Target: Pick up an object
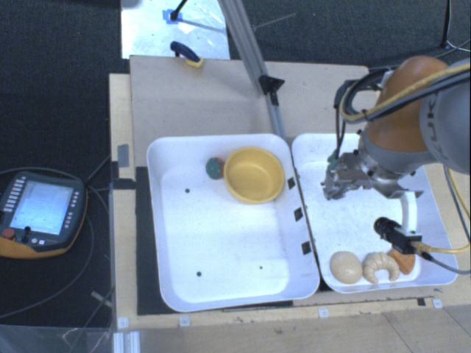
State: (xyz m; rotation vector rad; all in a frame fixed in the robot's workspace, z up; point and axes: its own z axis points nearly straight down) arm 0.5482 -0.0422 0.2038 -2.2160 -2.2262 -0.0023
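Single fixed overhead view. The arm reached in from the right and hung over the right bin, with the gripper above that bin's bare upper-left floor. Gripper state: could not tell, the wrist body hid the working end. Nothing was seen held.

Candidate objects for the pick, right bin, near edge: a pale round bun-like item, a croissant-shaped piece just beside it on its right, and an orange item partly hidden behind a black fitting on the arm's cable. All three lay close together along the near wall, well apart from the gripper.

Judgement on doing the step well: the gripper sat over bare floor, so a descent here would likely close on nothing. It should shift toward the near edge first. The round item looks the easiest target, having free space on its left; the croissant is crowded on both sides, and the wall limits approach.

Counts: white bins 2; left bin held 1 yellow bowl and 1 small dark green ball touching its rim. Right bin, 3 items. On the worktop, 1 clamp handle. Off to the left, 1 teach pendant
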